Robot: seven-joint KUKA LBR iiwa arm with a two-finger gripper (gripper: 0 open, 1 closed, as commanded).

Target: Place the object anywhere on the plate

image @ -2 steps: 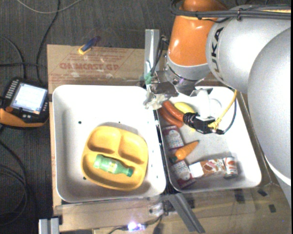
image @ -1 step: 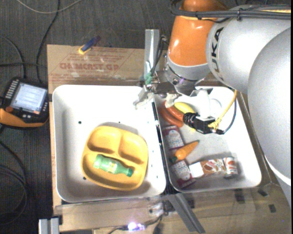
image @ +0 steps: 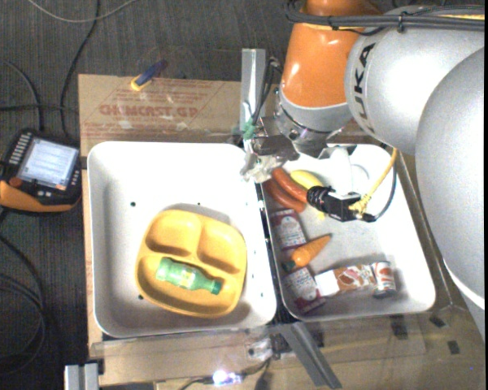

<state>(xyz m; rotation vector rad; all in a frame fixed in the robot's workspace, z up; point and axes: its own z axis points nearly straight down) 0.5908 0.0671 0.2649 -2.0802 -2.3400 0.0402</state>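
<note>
Green bottle [image: 189, 276] already lying on yellow plate [image: 164, 236], lower left of frame. My fingers [image: 257, 162] at frame centre, over bin divider; opening — cannot tell. Judgement: placement done; next, withdraw.

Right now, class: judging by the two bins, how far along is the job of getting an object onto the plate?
Done: a green bottle already lies on the yellow plate in the left bin. In hand: the gripper hangs at the divide between the bins, over the hot dog; nothing is seen between its fingers. Left: the carrot and packets lie in the right bin.
</note>
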